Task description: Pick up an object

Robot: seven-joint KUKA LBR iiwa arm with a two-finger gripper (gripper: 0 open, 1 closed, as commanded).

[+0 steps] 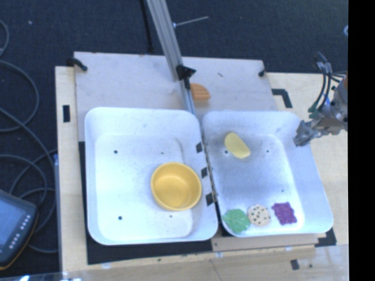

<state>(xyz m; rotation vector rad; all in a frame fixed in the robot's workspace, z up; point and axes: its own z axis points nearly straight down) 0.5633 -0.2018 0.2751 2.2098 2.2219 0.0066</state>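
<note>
arm point(335, 101) cut off at right edge, orange object point(200, 92) partly behind rail point(170, 45)

Bowl point(176, 186) in left bin point(105, 127); right bin point(304, 180) holds lemon point(237, 145) at back, leaf point(236, 220), cookie point(259, 215), grapes point(285, 212) lined along front.

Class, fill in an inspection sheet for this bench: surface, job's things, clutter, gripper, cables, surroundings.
Surface: bench bearing left bin and right bin, side by side.
Job's things: yellow bowl in left bin; yellow piece, green piece, speckled cookie and purple piece in right bin.
Clutter: orange object behind the bins.
Gripper: gripper at right bin's far right rim; holds nothing visible.
Cables: black cables on floor, left.
Surroundings: metal rail; screen device lower left.
</note>
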